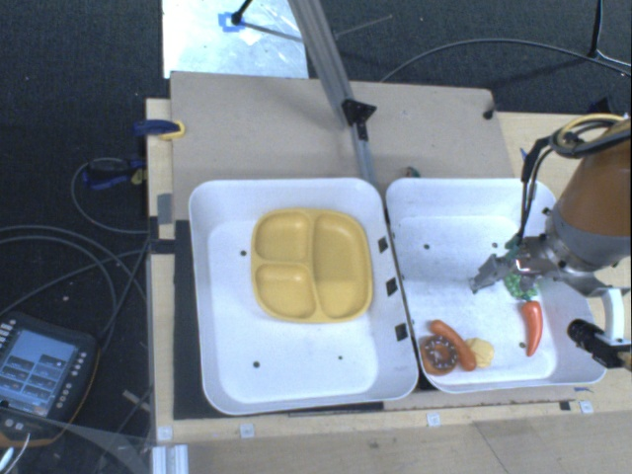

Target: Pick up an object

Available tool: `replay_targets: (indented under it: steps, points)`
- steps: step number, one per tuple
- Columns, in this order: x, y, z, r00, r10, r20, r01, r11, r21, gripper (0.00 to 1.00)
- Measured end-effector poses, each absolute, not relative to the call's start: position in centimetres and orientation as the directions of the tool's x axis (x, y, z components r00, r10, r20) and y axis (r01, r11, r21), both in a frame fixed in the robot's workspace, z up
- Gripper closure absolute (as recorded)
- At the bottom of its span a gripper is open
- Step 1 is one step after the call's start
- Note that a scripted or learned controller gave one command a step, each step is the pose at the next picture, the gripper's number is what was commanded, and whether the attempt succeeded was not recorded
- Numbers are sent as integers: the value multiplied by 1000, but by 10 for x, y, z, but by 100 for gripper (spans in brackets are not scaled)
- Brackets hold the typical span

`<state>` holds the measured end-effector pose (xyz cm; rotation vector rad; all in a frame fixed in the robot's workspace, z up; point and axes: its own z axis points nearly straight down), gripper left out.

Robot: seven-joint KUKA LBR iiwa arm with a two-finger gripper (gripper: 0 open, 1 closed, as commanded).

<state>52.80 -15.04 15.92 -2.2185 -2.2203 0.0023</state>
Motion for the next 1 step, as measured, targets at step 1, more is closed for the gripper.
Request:
replay_targets:
  steps: [1]
  points:
    - [530,-146,98,0,1000,2,1000,0,-5,0]
